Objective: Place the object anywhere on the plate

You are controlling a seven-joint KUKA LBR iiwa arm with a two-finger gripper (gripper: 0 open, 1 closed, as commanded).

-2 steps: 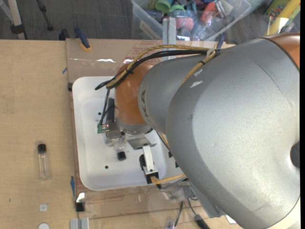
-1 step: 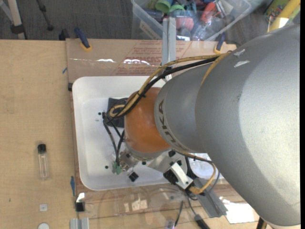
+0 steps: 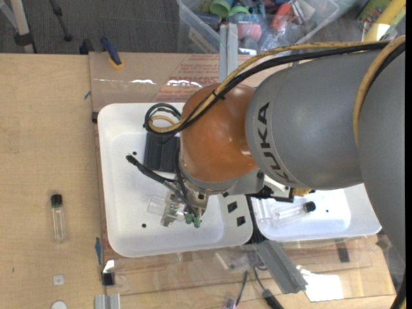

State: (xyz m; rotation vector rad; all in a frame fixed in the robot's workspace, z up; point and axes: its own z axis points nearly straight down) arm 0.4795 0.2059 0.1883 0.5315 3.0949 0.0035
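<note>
A: Where is the grey arm with the orange band (image 3: 215, 140)?

B: It comes in from the right and covers most of the upper right of the frame. Its wrist hangs over the left shallow white bin (image 3: 122, 172), and the jaws (image 3: 181, 212) sit low in the middle of that bin, pointing down toward its floor.

A: Are the jaws spread or pressed together?

B: I cannot tell. The tip is a tangle of metal, clear plastic and small green parts, too small and cluttered to read.

A: And the thing to be placed?

B: A small clear plastic object (image 3: 156, 206) lies on the bin floor just left of the jaws, close against them. Whether it is touched or pinched, I cannot tell. I cannot make out a plate.

A: What is in the right white bin (image 3: 335, 221)?

B: A clear tube with a black cap (image 3: 290, 211), lying flat in the lower right of the frame.

A: Anything on the wooden counter (image 3: 45, 121) itself?

B: A clear vial with a black cap (image 3: 58, 216), at the lower left, well apart from the bins. At the top of the frame, a clear plastic box of coloured toys (image 3: 257, 5).
</note>
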